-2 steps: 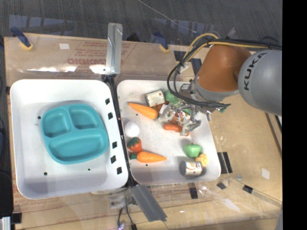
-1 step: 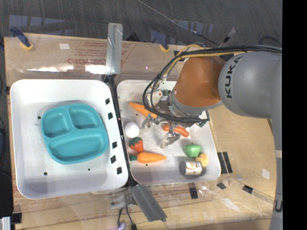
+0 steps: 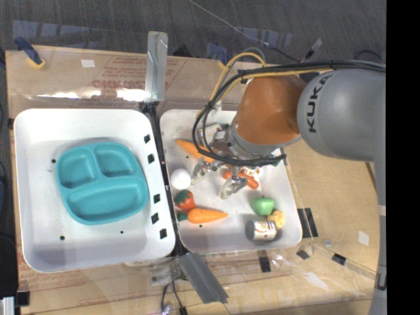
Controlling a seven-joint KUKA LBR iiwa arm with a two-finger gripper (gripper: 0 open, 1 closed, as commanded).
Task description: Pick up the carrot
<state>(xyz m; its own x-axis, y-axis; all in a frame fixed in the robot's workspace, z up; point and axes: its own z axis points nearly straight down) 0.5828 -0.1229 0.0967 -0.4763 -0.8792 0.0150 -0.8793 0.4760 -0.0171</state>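
An orange carrot (image 3: 207, 215) lies flat near the front of the right bin (image 3: 289, 195), tip pointing right. My gripper (image 3: 215, 179) hangs over the middle of that bin, a short way behind the carrot and not touching it. Its two metal fingers (image 3: 201, 169) stand apart, open, with nothing held between them. A second long orange piece (image 3: 189, 148) lies at the back left of the bin, partly hidden under the wrist. A small orange and white item (image 3: 244, 174) sits right beside the fingers.
In the right bin there is also a white ball (image 3: 180, 178), a red fruit with green leaves (image 3: 184, 200) touching the carrot's left end, a green fruit (image 3: 264, 206), a yellow piece (image 3: 279, 218) and a small can (image 3: 262, 230). The left bin (image 3: 33, 241) holds a teal divided plate (image 3: 102, 181).
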